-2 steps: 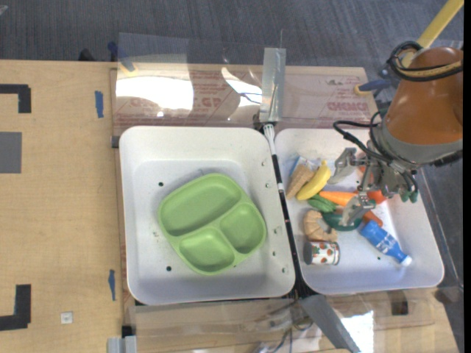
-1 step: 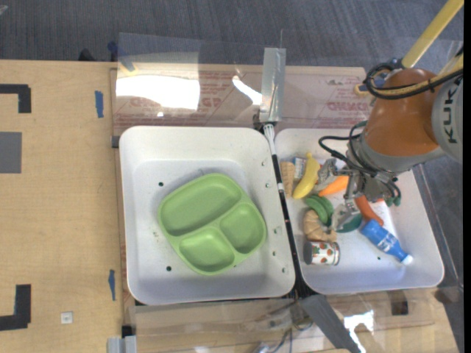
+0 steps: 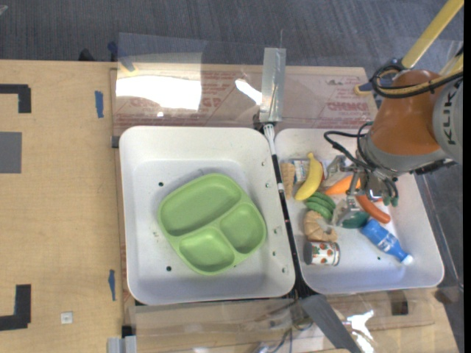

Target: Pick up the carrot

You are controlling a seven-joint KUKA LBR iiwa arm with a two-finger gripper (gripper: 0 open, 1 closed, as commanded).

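My view: a workbench over dark flooring.

I see grey carpet (image 3: 221, 13) along the top, a pale wooden bench top (image 3: 51, 197) marked with black tape (image 3: 18, 98) and blue tape tabs (image 3: 98, 103), and glare on a clear plastic sheet (image 3: 158, 90).

The surface (image 3: 51, 197) is tan board with black corner marks along its left edge and blue tape tabs. 2 shallow white bins sit directly on it, touching: the left bin (image 3: 140, 160) at frame centre, the right bin (image 3: 423, 263) at lower right.
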